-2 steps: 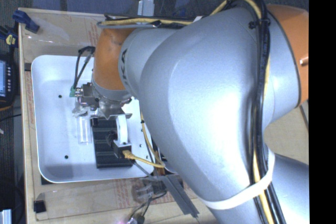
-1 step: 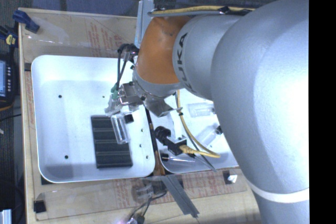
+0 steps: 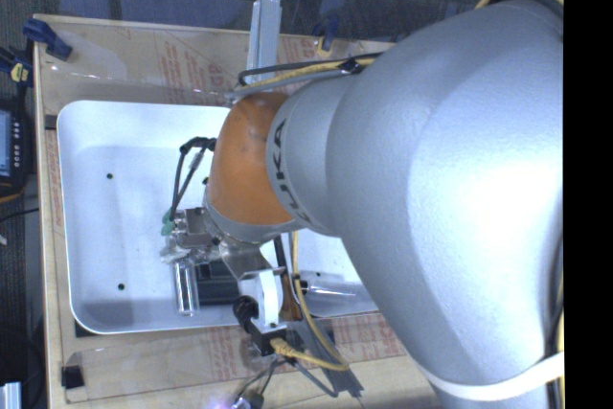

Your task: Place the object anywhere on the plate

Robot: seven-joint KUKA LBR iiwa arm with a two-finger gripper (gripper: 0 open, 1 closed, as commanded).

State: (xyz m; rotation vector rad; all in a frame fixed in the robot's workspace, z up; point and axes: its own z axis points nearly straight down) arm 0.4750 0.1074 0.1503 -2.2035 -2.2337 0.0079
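Bright even light, mild blur.

Arm (image 3: 421,177) looms over left bin (image 3: 105,206).

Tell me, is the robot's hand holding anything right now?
It cannot be told. The gripper is low inside the left bin, but the big grey arm covers much of it, and nothing shows between its fingers.

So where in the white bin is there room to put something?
The left bin has bare floor along its left wall and far side, up to the arm. It is crowded near the front wall, where the claw hangs. The arm covers the right side.
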